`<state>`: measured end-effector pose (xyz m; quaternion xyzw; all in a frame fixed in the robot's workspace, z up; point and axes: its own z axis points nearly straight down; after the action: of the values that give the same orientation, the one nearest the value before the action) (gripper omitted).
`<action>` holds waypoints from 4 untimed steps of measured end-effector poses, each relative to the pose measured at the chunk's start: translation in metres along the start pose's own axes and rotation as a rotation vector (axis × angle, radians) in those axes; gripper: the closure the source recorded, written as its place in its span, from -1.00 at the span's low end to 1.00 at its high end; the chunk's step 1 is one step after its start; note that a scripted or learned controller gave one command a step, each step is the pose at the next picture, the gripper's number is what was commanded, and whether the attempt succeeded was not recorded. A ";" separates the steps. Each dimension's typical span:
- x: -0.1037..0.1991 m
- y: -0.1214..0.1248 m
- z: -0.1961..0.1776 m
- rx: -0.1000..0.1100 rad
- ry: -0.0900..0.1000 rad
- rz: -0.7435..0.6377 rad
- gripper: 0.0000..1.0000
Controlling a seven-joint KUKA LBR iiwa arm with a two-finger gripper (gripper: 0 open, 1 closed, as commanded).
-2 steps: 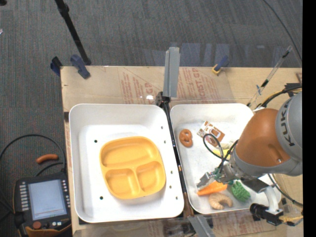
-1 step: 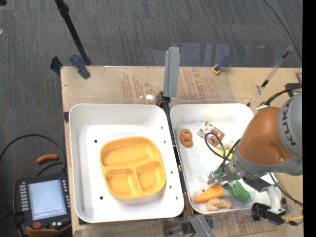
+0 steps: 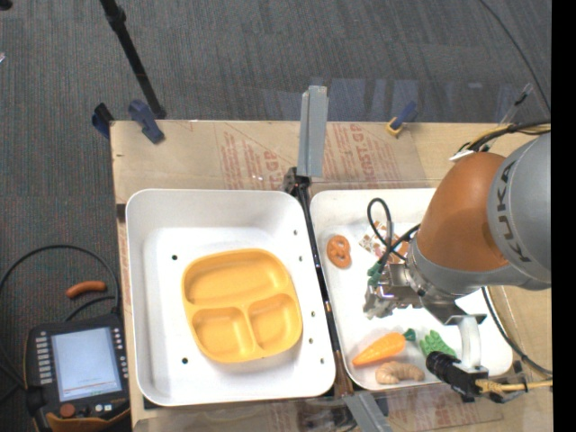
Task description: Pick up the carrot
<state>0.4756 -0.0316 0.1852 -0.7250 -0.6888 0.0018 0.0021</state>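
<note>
Currently I read the gripper point(image 3: 380, 302) low over the right bin point(image 3: 353, 207), roughly at the bin's middle, with the grey arm point(image 3: 486, 228) and its orange band entering from the right side of the camera view. I cannot tell from this view how the pincer is set; nothing is visibly held in it.

The carrot point(image 3: 380, 348) lies just below the gripper, toward the near edge of the same bin, apart from the pincer. Its orange body tapers toward the lower left, and its green top point(image 3: 436, 341) sits at the right end, below and to the right of the gripper. A pale, knobbly item point(image 3: 399, 373) lies just beneath the carrot, further from the gripper.

Up and to the left of the gripper I note a small round orange-brown item point(image 3: 339, 251) on the bin floor. A black cable point(image 3: 378, 219) loops directly above the gripper.

Well to the left of the gripper, the left bin point(image 3: 153, 232) holds a yellow divided plate point(image 3: 241, 304).
</note>
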 end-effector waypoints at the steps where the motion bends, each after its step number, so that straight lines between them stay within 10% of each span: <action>1: -0.027 0.001 0.000 0.001 -0.001 0.356 1.00; 2: -0.060 0.002 0.065 0.002 0.001 0.551 1.00; 3: -0.019 0.001 0.000 0.002 -0.002 0.921 1.00; 4: -0.041 0.002 -0.041 0.002 -0.002 1.314 1.00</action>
<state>0.4754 -0.0723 0.2260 -0.9947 -0.1028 0.0042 0.0007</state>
